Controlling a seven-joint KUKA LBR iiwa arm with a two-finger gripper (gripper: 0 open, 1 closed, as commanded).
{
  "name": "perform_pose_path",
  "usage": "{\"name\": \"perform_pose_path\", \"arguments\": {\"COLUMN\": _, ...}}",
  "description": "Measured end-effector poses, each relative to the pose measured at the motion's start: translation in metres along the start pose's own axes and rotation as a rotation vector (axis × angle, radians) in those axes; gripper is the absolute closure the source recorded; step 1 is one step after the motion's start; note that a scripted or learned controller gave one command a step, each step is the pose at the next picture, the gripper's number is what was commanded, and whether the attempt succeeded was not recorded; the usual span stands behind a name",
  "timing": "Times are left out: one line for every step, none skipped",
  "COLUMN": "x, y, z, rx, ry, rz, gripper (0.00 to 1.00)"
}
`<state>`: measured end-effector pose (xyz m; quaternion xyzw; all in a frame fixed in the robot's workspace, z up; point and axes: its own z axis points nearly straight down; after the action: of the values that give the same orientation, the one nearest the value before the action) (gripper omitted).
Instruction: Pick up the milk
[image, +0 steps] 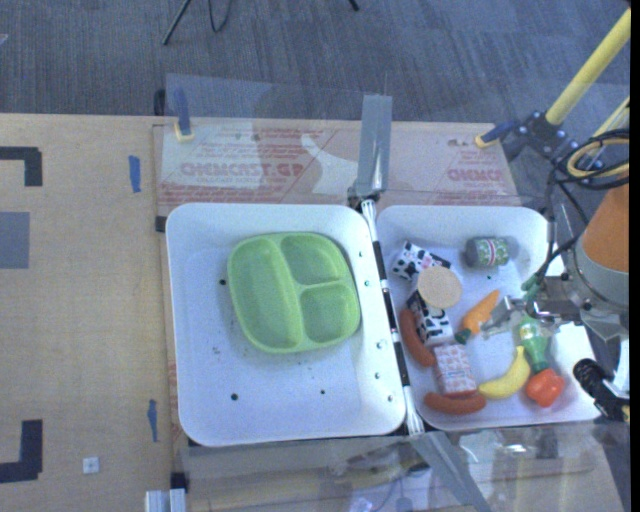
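Reaching in from the right, the arm has its pincer low over the right bin, among the toy food — so the step in hand looks like the approach, with no grasp made yet. Whether the pincer is apart or together I cannot tell; the wrist hides too much.

The milk, as I judge it, is the cow-patterned carton toward the far-left part of the right bin, just beside the tan disc. A second black-and-white piece lies nearer, touching the disc's near edge; it may be the same sort of thing, hard to say.

The pincer sits well to the right of the carton, with the carrot between them. Close under the pincer are a green vegetable, the banana and a tomato.

Next the pincer needs to travel left and a little farther back, clear the carrot and disc, then come down astride the carton. The green plate in the left bin plays no part.
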<state>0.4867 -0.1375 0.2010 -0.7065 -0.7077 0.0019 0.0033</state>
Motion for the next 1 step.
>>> {"name": "perform_pose_path", "arguments": {"x": 0.0355, "y": -0.0071, "z": 0.1087, "rx": -0.003, "ry": -0.002, "rz": 0.030, "gripper": 0.00}}
